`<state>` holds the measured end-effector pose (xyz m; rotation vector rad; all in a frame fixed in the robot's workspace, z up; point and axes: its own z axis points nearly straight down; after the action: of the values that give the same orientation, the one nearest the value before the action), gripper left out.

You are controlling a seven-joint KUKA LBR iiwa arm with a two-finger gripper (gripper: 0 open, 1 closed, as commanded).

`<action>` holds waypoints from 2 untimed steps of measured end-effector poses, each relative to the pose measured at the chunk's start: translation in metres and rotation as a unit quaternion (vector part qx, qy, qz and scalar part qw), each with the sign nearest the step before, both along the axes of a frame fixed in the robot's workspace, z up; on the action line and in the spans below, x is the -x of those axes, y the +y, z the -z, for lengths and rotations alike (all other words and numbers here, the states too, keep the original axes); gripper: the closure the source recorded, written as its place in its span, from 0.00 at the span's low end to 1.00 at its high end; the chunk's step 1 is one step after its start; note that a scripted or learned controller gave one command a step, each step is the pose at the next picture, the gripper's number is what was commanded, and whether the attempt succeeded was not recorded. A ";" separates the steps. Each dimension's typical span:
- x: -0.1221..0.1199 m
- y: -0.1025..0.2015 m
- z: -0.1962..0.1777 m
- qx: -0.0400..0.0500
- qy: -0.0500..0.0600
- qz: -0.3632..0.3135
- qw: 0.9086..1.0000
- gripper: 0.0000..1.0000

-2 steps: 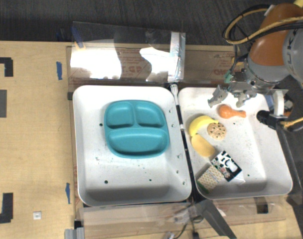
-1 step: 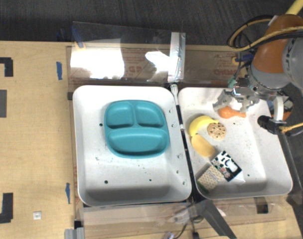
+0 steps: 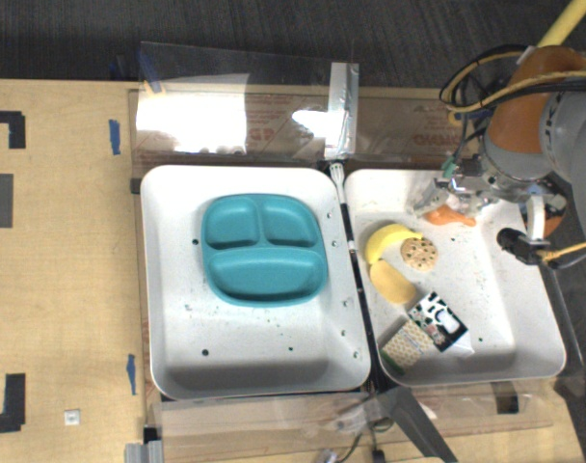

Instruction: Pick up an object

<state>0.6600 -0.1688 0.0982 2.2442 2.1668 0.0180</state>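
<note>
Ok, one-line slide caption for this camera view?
Gripper low over an orange item in the right bin; teal divided plate in the left bin.

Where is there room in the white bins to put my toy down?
Left bin: bare strips around the teal divided plate, widest along its near edge. Right bin: bare floor on the right side, past the cookie. Its middle is crowded with yellow pieces and packets; the gripper hangs over the far corner.
</note>
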 end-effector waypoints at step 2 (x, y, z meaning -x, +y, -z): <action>-0.010 -0.004 -0.001 -0.002 0.007 -0.003 1.000 1.00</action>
<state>0.6701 -0.1730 0.0988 2.2469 2.1821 0.0068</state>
